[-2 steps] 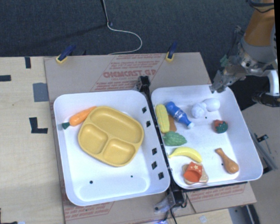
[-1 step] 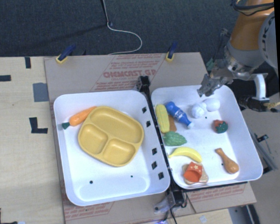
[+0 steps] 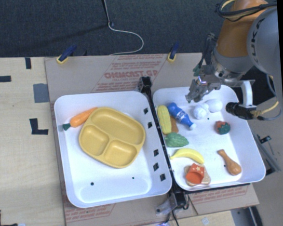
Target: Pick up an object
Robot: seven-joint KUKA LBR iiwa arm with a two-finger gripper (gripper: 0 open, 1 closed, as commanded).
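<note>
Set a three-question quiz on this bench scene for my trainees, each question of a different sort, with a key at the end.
1. True or false: the yellow divided tray lies in the same bin as the banana.
2. Multiple choice: what lies against the upper left edge of the yellow divided tray? A) blue bottle B) carrot C) corn cob
3. Fill in: the gripper hangs over the far part of the ______ bin, near two white objects.

Key
1. False. The tray is in the left bin; the banana is in the right bin.
2. B, the carrot.
3. right
</note>
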